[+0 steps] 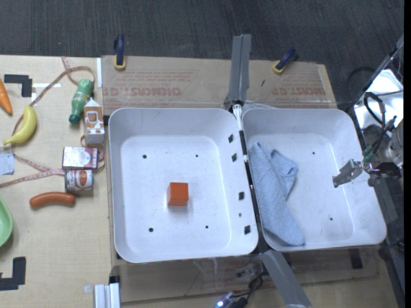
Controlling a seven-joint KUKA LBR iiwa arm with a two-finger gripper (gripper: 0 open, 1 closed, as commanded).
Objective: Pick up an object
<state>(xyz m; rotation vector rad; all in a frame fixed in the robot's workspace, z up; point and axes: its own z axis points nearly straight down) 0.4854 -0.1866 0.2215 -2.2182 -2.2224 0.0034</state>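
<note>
Orange block (178, 194) mid left bin, clear of walls | jaws (347, 173) over right bin's right edge, grip unclear

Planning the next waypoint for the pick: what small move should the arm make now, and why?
Probably slide the gripper left across the right white bin toward the crumpled light-blue cloth. The gripper sits at that bin's right edge, apart from the cloth, and the small orange cube lies farther off in the left white bin.

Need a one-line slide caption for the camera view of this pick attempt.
Gripper hovers at the right bin's right side near a blue cloth; an orange block sits alone in the left bin.
</note>
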